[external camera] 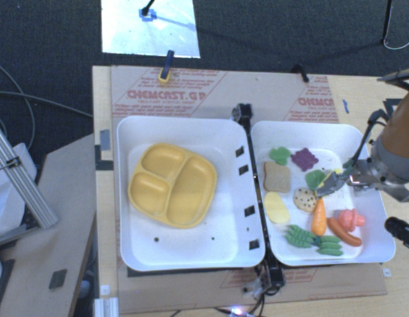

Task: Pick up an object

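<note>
my claw [331,182] sits low in the right bin [363,137], right of the frame; i cannot tell its state. it's by the green leaf [314,179], above the carrot [319,218], ready to grab one.

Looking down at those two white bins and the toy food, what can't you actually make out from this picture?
- Hand: small and blurred in the camera view; open or shut, holding anything or not, cannot be told.
- Green leaf: partly covered by the hand, so its full shape is hidden.
- Arm: cut off by the right edge.
- Pink toy: too small to identify.
- Yellow plate: compartments too washed out to tell their depth.
</note>
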You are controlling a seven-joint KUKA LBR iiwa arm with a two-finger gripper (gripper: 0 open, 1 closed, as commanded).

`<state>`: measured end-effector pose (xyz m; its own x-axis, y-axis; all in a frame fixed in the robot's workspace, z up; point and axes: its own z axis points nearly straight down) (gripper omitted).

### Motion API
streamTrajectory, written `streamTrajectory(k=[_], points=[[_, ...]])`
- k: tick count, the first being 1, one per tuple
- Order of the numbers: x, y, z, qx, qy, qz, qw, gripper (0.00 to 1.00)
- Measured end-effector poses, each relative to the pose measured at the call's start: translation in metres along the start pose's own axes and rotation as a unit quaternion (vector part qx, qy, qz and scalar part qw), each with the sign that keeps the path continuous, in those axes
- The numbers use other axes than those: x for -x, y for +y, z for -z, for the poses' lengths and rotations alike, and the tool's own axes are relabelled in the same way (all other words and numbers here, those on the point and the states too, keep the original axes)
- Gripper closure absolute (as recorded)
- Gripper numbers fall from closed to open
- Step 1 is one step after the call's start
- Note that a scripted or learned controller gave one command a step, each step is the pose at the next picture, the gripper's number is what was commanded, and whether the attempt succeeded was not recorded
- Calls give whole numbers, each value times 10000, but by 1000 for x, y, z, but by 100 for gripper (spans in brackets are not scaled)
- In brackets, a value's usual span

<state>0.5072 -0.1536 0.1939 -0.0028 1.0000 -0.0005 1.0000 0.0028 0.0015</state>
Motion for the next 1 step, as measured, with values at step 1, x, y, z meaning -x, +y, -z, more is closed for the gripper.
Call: streamTrajectory(k=[1], points=[[40, 41, -113, 10, 7, -23, 10000, 0]])
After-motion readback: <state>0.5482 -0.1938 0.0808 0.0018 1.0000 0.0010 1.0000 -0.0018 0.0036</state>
